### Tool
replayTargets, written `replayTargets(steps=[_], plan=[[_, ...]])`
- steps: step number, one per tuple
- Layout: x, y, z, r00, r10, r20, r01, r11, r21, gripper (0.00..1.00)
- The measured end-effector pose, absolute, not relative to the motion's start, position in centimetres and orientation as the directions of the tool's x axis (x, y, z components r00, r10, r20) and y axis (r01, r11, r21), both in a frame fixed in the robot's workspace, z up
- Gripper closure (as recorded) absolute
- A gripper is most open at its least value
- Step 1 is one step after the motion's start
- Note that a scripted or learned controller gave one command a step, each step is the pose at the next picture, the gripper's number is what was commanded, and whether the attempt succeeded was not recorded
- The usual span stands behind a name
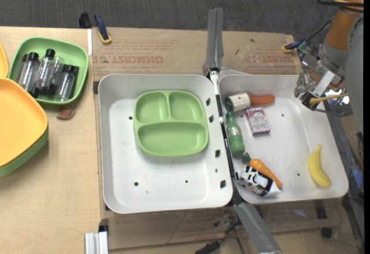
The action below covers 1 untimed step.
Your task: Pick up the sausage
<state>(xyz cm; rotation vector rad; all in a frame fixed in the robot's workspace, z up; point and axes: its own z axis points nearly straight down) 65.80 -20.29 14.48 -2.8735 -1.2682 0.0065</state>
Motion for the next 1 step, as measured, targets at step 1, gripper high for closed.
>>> replayTargets(steps=[1], plan=[[65.81,-20.19,15.30,0.670,0.742,-0.006,0.742,-0.670,-0.004,1.00]])
